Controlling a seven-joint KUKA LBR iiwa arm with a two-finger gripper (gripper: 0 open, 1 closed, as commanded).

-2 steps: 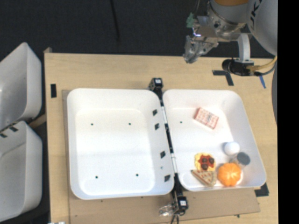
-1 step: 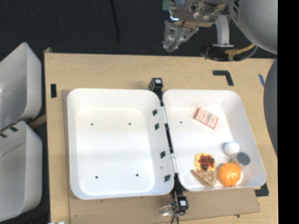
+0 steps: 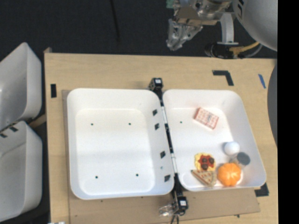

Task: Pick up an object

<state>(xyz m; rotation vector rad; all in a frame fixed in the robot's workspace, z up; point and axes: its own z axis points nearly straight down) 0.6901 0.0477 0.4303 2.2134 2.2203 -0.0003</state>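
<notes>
My gripper (image 3: 178, 37) hangs high above the bench's far edge, beyond both bins, with nothing visible between its fingers. The right bin (image 3: 233, 101) holds a small pink-and-white packet (image 3: 206, 118) near its far side. At the bin's near right corner lie an orange fruit (image 3: 229, 174), a white ball (image 3: 231, 148), a grey disc (image 3: 243, 159), a yellow piece with red dots (image 3: 205, 161) and a sandwich-like wedge (image 3: 204, 177). All of them lie far below and in front of the gripper.
The left bin (image 3: 112, 99) stands beside the right one, joined by a clipped divider (image 3: 164, 134). White moulded shapes (image 3: 16, 125) sit off the bench's left edge. The wooden bench (image 3: 117, 69) shows bare wood behind the bins.
</notes>
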